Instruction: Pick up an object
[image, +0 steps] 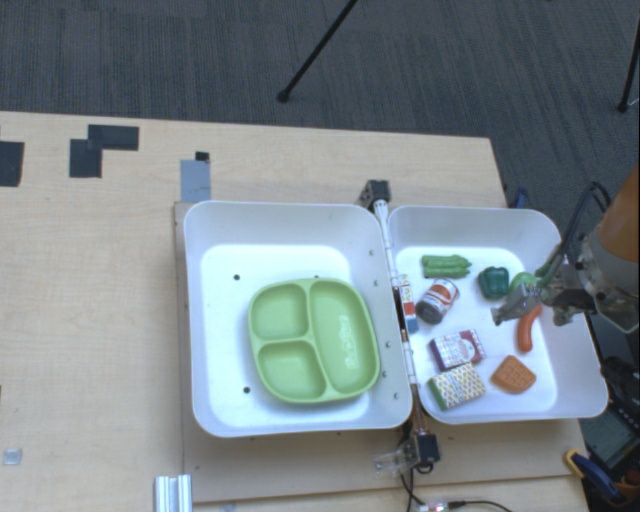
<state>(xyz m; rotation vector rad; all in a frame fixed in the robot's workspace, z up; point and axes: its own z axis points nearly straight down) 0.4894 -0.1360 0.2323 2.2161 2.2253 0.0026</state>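
Observation:
The right bin (540, 228) holds several small items: a green pod (445, 265), a dark green pepper (492, 282), a small can (437, 300), a red and white packet (457, 349), a green patterned box (457, 385), an orange wedge (513, 375) and a red-orange sausage (528, 330). My gripper (527, 302) hangs low over the bin's right side, just above the sausage's upper end and right of the pepper. A small light green piece (520, 285) shows at the gripper's tip. The gripper's body hides what lies directly beneath it.
The left bin (215, 300) holds a light green three-part plate (313, 340). A ridge with clamps (390, 290) separates the two bins. The arm (610, 260) comes in over the right bin's right wall. Dark tape patches (100, 148) lie on the bench at the far left.

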